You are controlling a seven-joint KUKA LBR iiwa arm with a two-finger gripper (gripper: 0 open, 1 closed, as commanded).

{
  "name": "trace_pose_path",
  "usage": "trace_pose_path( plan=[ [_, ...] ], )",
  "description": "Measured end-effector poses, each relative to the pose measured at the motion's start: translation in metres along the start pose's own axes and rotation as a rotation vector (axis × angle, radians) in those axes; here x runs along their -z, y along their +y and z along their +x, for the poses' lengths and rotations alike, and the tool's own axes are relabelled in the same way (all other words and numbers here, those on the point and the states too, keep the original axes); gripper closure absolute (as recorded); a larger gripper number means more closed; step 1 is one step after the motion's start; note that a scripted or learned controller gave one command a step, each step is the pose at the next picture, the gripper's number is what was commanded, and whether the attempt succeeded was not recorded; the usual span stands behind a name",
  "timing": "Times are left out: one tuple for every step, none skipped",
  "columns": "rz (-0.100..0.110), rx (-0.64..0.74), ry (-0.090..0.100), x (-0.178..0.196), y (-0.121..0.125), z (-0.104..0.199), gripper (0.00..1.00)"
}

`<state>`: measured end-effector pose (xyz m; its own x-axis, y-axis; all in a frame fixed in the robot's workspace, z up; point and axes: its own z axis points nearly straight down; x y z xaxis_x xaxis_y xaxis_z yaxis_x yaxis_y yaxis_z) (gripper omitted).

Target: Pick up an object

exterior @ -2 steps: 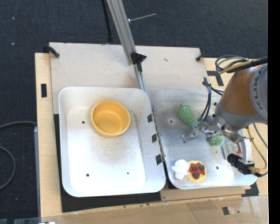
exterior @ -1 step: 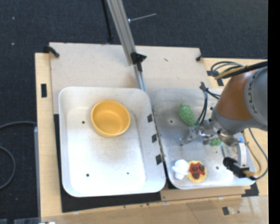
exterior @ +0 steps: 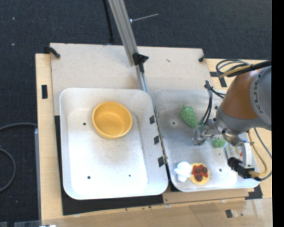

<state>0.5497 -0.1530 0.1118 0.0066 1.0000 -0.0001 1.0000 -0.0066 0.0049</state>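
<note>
Green objects lie in the right bin (exterior: 168, 103): one (exterior: 189, 116) far-left of the gripper (exterior: 202, 137), another (exterior: 218, 143) just right. Jaw state cannot be determined. Risk: descending between them, grasping nothing.

Bench on dark carpet, seen from above

We are looking down on a dark speckled carpet floor (exterior: 47, 13) that is surrounding a light wooden bench (exterior: 45, 126), with a pale board (exterior: 94, 65) lying across the bench's far half. A metal rail (exterior: 123, 22) is slanting in from the top and black cables (exterior: 4, 145) are curling over the floor at the left. Even, soft light is falling on everything.
</note>
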Motion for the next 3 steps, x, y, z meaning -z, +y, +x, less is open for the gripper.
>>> trace_pose_path(
  plan=[
    [-0.002,0.002,-0.002,0.045,0.003,-0.007,1.00],
    [0.001,0.003,-0.002,0.099,-0.004,-0.012,1.00],
    [-0.003,0.010,-0.002,0.144,-0.001,-0.008,1.00]
  ],
)
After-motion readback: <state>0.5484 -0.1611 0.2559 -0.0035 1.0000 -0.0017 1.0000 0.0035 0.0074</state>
